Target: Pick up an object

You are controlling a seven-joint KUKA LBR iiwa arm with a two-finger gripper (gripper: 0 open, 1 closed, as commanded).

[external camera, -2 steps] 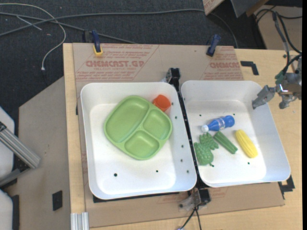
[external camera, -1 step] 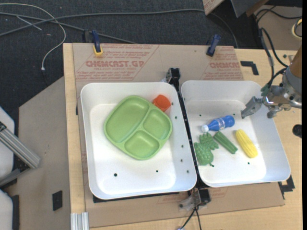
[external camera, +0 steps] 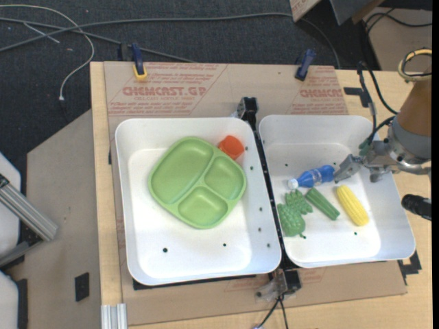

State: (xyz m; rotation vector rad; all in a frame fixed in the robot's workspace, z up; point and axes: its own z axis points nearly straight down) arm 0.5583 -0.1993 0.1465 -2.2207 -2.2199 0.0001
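Observation:
The right bin holds several toys. A small blue bottle lies near its middle. Below it are a dark green stick-shaped toy, a knobbly green toy and a yellow corn cob. My gripper hangs over the right part of this bin, just right of the bottle and above the corn. Its fingers are spread open with nothing between them; the left fingertip is close to the bottle's end.
The left bin carries a light green divided plate, with a small orange object at the plate's upper right edge. Clamps pin the cardboard at the back. Cables run along the right side.

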